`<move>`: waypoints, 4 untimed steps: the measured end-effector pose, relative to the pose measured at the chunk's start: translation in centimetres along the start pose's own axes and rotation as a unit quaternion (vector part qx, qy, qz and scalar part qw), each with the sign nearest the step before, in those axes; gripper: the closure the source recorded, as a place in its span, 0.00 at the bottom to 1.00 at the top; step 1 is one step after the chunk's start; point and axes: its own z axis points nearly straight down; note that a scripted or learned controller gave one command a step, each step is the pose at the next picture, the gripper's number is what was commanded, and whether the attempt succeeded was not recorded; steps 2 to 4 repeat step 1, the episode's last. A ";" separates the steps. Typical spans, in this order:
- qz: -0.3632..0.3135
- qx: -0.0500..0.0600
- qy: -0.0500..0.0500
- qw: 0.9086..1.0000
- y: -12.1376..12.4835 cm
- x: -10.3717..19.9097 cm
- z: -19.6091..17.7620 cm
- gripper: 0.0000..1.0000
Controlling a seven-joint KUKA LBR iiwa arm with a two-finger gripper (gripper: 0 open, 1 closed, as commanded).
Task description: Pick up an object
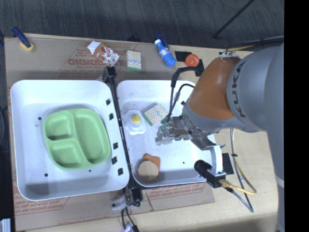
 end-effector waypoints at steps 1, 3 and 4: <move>0.000 0.001 0.000 1.000 0.0 0.0 0.0 0.00; 0.000 0.001 0.000 1.000 0.0 0.0 0.0 0.00; 0.000 0.001 0.000 1.000 0.0 0.0 0.0 0.00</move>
